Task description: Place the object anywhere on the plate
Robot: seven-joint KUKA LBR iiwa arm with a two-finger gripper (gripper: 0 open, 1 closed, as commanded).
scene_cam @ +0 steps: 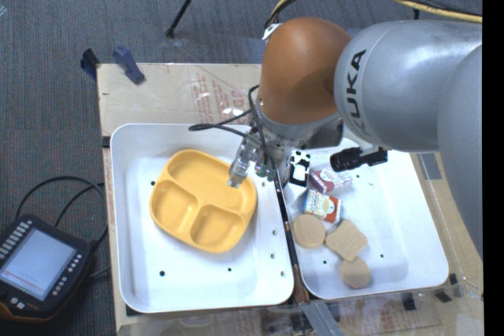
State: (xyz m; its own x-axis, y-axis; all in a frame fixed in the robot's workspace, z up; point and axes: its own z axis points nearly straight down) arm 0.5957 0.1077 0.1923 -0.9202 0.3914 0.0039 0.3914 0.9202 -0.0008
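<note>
A yellow plate (203,202) with three compartments lies in the left white bin (138,153). My gripper (250,166) hangs from the orange wrist over the plate's right rim, close to the wall between the two bins. Nothing can be made out in it. In the right bin (409,248) lie toy food pieces: a tan round piece (309,230), a toast-shaped slice (346,240), a second tan round (355,272), a red-and-white packet (321,204) and a pinkish packet (331,181). The arm covers the back of the right bin.
A black-and-white tag (299,167) sits by the divider just right of the gripper. A handheld control pendant (35,267) lies on the floor at the left. Two blue clips (126,63) sit at the bench's back left corner.
</note>
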